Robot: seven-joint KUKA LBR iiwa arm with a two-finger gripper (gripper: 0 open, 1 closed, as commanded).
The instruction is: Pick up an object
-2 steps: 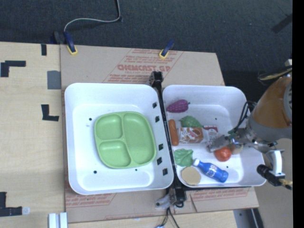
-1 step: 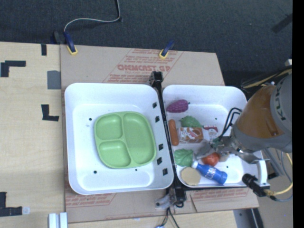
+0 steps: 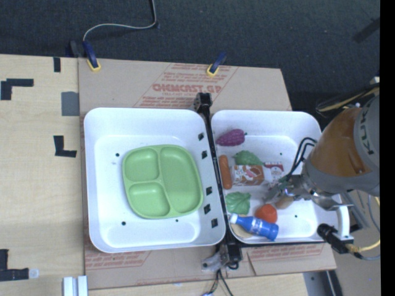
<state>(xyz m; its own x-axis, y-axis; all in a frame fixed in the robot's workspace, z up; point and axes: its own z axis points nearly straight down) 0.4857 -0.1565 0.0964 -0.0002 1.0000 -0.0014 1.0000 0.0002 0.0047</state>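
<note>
Pincer (image 3: 276,194) just above tomato (image 3: 266,213).

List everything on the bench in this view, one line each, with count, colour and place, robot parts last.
bins: 2, white, side by side on the cardboard sheet
divided plate: 1, green, middle of the left bin
eggplate-shaped toy: 1, purple, top left of the right bin
hot dog toy: 1, orange-brown, along the right bin's left wall
snack packet: 1, red and white, middle of the right bin
leafy toys: 2, green, one above the packet, one below it
bottle: 1, blue with a white cap, bottom of the right bin
round toy: 1, red-orange, just above the bottle
clamps: 2, yellow and blue, cardboard's top edge
arm: 1, grey with orange band, right
gripper: 1, dark, low over the right bin
</note>
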